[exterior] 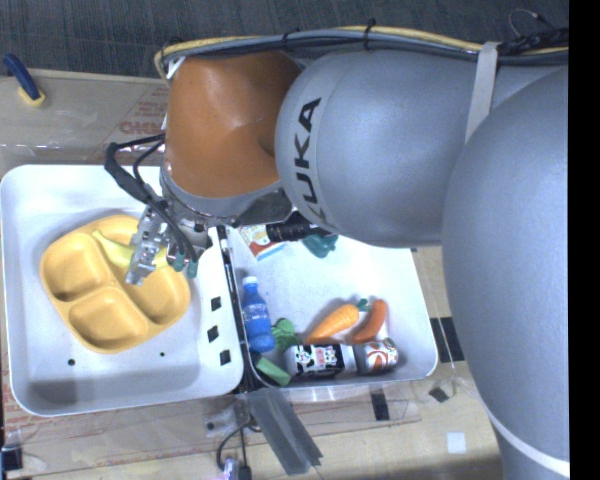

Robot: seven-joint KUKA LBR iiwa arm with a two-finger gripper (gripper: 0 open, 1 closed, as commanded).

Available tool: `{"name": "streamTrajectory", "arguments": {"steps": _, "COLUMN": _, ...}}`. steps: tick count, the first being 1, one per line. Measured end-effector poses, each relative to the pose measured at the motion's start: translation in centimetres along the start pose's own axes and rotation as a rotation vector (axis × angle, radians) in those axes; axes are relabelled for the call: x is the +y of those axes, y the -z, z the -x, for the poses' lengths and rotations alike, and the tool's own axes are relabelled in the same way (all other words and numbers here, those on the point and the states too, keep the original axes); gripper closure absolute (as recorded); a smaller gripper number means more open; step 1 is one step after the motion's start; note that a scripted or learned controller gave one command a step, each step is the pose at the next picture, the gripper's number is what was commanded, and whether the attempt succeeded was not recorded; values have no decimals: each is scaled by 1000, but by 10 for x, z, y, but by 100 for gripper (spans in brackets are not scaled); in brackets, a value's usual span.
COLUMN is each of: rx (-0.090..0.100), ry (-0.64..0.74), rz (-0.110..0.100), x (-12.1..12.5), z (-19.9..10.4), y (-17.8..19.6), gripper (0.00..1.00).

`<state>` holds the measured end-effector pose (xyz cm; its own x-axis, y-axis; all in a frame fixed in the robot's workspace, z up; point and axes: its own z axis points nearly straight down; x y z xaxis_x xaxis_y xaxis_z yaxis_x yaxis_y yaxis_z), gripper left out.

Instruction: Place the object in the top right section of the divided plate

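Note:
A yellow divided plate (80, 273) with three sections lies in the left bin (40, 378). My gripper (148, 256) hangs low over the plate's right side, at the edge of its upper section. A small pale yellow-green piece (140, 266) shows at the gripper's tip, and I cannot tell whether it is held. A paler yellow shape (115, 230) lies in the plate's upper section just left of the gripper. The orange wrist band and the grey arm cover the back of both bins.
The right bin (420, 308) holds a blue bottle (255, 313), a carrot (335, 320), an orange-red piece (376, 318), a black-and-white can (315, 360), a red-and-white can (380, 356) and a green item (272, 371). A teal item (321, 244) lies under the arm.

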<state>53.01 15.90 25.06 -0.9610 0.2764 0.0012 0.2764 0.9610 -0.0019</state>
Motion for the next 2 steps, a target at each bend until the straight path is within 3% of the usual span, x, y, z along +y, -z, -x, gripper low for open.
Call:
{"name": "streamTrajectory", "arguments": {"steps": 1, "rx": -3, "ry": -67, "rz": 2, "x": 39, "z": 53, "y": -11, "gripper": 100}}
{"name": "streamTrajectory", "arguments": {"steps": 2, "rx": -3, "ry": -227, "rz": 2, "x": -1, "z": 84, "y": 30, "gripper": 100}}
